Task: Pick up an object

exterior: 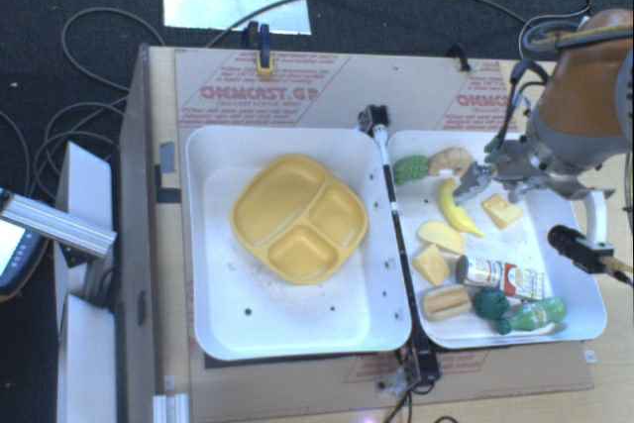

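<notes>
Bench bearing two white bins

the yellow divided plate takes the middle of the left bin, leaving bare white floor around it on every side, widest toward the near edge. across the black divider to the plate's right, the right bin is crowded: a banana, cheese wedges, a can, a hot dog bun and green items lie close together with little gaps. the arm overhangs that bin's far right corner, its gripper just beside the banana.
</notes>
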Robot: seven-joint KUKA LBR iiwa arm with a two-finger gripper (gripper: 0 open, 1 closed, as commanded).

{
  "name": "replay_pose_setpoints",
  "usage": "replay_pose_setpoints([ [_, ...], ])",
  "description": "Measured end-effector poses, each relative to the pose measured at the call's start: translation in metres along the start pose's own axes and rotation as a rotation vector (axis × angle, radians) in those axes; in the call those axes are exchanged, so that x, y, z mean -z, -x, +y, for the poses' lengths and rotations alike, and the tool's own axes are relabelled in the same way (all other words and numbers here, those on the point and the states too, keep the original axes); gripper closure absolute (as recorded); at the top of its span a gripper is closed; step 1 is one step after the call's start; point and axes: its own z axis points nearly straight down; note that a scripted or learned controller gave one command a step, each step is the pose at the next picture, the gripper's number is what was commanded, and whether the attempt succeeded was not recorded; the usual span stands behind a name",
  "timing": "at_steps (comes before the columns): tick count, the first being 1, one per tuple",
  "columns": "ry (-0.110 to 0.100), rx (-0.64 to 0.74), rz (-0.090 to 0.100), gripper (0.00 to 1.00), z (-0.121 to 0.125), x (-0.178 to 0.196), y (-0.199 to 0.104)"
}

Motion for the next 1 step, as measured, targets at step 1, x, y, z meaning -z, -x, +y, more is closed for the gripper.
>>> replay_pose_setpoints([
  [1, 0.000, 0.000, 0.000, 0.00, 0.0352, -0.0491, -0.0109],
])
